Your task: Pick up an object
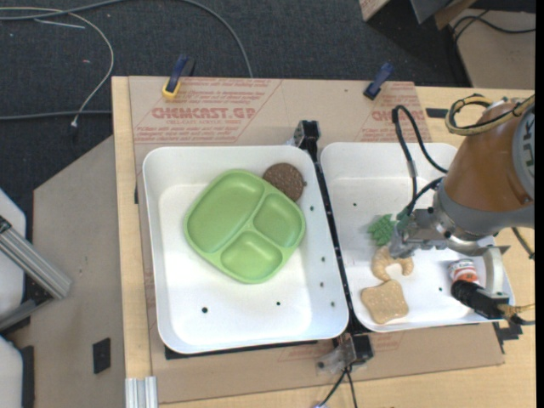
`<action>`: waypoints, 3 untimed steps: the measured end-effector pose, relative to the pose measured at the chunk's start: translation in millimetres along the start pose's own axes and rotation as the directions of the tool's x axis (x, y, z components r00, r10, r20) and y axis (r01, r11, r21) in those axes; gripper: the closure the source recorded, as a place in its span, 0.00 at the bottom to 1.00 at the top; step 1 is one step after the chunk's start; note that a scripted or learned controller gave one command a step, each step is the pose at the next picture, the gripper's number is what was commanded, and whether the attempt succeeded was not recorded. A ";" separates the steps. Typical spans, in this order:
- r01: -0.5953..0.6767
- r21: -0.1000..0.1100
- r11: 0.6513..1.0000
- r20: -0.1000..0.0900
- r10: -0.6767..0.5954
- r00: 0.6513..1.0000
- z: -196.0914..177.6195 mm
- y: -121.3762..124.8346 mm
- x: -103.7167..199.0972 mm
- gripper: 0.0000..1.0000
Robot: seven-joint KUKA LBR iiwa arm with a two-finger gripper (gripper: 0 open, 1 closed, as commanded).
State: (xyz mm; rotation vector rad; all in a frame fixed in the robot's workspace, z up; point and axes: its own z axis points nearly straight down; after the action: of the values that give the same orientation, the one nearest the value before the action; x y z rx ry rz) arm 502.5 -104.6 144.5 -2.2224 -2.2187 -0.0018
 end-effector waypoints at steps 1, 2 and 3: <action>0.003 -0.007 1.000 0.003 -0.003 1.000 -62.4 0.4 6.0 1.00; 0.003 -0.008 1.000 0.003 -0.003 1.000 -116.5 2.1 6.0 1.00; 0.008 -0.003 1.000 0.000 -0.008 1.000 -118.6 5.2 57.1 1.00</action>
State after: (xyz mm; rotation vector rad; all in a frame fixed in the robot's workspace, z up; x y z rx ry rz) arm 507.8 -47.8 263.2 -2.2147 -2.2290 -0.0051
